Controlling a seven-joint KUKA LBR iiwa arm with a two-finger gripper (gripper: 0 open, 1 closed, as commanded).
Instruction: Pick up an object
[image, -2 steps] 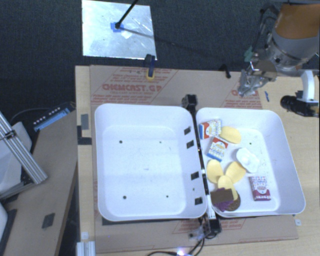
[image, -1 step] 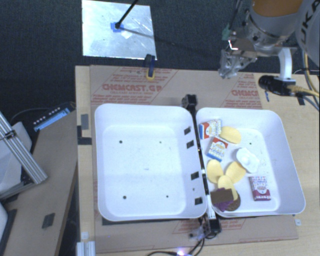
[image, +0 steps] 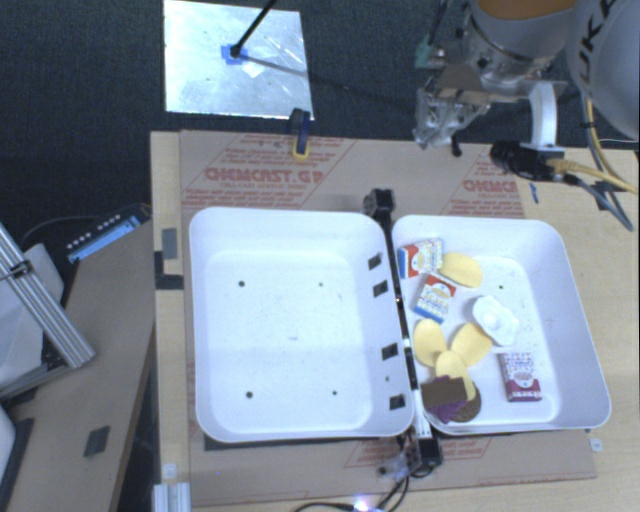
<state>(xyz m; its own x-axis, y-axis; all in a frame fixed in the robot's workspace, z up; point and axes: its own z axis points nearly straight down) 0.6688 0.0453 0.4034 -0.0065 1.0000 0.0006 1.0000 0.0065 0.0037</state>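
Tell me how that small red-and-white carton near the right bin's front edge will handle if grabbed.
The red-and-white carton looks like a small flat box, so probably light and fairly stiff. It lies flat, so it is unlikely to roll. Being apart from the yellow pieces, it may slide if nudged.

The right bin (image: 565, 300) holds a cluster of small packets and chips (image: 455, 330) beside the left bin (image: 290, 225).

The grey arm's metal pincer (image: 437, 128) is hovering above the table's far edge, beyond the right shallow white bin (image: 565, 300), which is holding yellow chips (image: 462, 269), small printed packets (image: 421, 257) and a white lump (image: 494, 317).
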